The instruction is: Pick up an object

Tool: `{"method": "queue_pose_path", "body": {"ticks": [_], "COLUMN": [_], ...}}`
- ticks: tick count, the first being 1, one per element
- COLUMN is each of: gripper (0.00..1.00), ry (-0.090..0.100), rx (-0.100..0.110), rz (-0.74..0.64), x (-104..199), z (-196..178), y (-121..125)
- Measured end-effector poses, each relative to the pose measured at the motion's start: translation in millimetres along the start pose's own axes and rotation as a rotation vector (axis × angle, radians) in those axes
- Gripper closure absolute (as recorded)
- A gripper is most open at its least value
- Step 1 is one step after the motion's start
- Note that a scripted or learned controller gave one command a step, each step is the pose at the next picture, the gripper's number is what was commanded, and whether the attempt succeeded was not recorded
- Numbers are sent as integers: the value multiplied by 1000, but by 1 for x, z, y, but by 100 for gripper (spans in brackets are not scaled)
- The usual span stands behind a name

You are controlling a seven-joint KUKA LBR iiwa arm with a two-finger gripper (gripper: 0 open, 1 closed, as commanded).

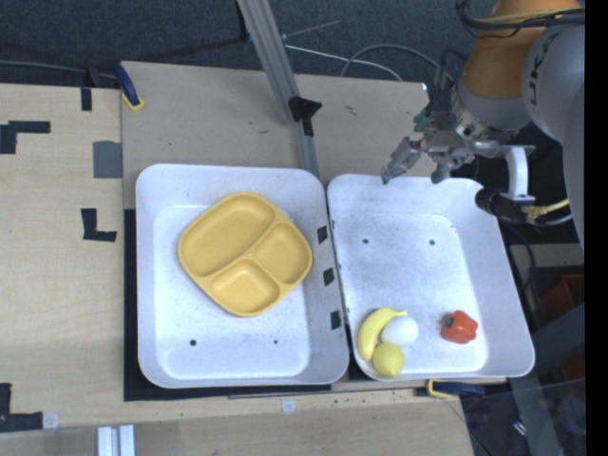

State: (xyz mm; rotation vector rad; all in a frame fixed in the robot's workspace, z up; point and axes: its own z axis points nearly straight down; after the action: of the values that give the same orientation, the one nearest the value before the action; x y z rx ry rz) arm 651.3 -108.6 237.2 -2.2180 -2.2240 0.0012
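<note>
**Small toy food, clustered at the right bin's near edge**

The gripper (415, 169) hangs over the right bin's (494, 255) far rim, fingers spread, grasping nothing. Near that bin's near edge lie a banana (374, 326), egg (402, 331) and lemon (388, 358), touching; a pepper (459, 327) sits apart, likely light, smooth, easiest to pinch across. The left bin (152, 255) holds a yellow tray (244, 253).

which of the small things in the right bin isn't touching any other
The red pepper, by the near right corner. It sits alone, apart from the banana, white egg and lemon, which huddle together at the near left.
</note>
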Motion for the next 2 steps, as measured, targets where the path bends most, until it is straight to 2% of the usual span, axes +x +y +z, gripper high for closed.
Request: {"method": "queue_pose_path", "body": {"ticks": [1,2], "gripper": [0,0], "ry": [0,-1], "rx": [0,6], "rz": [0,2], "x": [0,-10], "z": [0,54], "y": [0,1]}}
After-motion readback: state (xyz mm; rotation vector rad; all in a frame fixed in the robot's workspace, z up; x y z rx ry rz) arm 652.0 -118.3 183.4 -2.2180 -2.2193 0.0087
